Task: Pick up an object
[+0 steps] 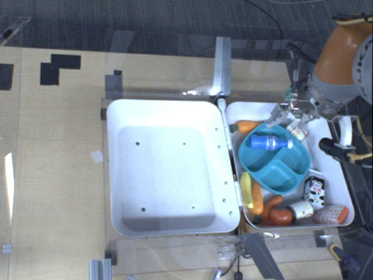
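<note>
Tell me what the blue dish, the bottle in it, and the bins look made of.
Blue dish: likely moulded plastic, one flat teal colour, soft sheen, divided wells. Bottle: probably glossy plastic, blue with a white label. Bins: white, smooth, rounded corners, thin rims; plastic or coated metal, hard to say.

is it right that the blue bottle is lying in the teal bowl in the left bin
Not quite. The blue bottle does lie in the teal bowl, but the bowl sits in the right bin, not the left, as the camera view shows.
</note>
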Tool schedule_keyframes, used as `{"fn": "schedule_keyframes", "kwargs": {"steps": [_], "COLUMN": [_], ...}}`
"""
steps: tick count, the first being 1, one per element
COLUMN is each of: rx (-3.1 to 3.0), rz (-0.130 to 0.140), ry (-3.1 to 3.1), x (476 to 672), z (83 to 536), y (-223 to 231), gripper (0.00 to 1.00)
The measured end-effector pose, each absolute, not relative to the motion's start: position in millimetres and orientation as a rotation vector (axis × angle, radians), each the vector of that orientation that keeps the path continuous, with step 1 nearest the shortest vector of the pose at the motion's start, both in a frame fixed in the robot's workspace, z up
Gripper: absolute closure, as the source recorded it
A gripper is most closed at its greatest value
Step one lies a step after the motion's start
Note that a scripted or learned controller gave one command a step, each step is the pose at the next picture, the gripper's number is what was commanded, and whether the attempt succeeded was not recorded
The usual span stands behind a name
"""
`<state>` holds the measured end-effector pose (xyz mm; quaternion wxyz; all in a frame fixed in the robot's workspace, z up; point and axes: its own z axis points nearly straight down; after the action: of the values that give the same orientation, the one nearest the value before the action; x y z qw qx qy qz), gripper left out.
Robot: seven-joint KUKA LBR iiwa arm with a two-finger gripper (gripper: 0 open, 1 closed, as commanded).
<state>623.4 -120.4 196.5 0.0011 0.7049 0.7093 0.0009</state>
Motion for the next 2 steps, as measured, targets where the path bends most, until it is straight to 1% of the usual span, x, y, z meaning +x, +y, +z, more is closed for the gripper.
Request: {"fn": "schedule_keyframes", "kwargs": {"steps": [1,2], "rx": [2.252,2.176], "rz": [0.003,0.005], "ry": [2.187,2.262], "x": [621.7,576.0], "z": [162.7,191.9], "y": [-104.2,-108.2], "gripper": [0.00,0.00]}}
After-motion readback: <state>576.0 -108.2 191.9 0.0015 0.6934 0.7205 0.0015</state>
